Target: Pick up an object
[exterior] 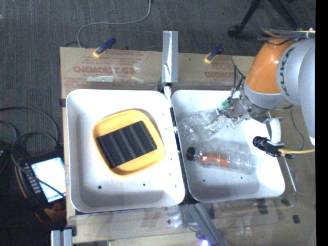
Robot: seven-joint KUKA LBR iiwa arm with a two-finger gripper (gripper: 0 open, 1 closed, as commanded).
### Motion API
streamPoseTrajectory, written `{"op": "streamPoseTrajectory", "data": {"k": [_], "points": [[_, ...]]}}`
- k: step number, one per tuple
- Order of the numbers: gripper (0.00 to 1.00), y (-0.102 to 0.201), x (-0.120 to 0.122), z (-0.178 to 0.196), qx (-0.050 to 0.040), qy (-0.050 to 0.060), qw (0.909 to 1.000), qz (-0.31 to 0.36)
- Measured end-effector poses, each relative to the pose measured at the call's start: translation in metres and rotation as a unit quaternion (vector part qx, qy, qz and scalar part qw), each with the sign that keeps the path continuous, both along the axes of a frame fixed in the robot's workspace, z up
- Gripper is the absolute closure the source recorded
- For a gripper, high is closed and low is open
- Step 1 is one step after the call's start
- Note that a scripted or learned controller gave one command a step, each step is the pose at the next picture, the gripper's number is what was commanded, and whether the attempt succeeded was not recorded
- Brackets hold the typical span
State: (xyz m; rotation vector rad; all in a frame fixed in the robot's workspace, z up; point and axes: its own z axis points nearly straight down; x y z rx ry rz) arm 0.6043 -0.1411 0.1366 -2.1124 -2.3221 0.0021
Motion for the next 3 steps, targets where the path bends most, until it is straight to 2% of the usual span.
{"op": "streamPoseTrajectory", "data": {"k": [1,2,3], "points": [[0.0,0.007,0.037,-0.045,-0.0029,-0.004,0.9998,0.017],[1.0,0.002,0.039,-0.031,-0.0069,-0.009,0.9998,0.015],[1.0,0.067,0.062,0.051,-0.0025,-0.005,0.9994,0.035]]}}
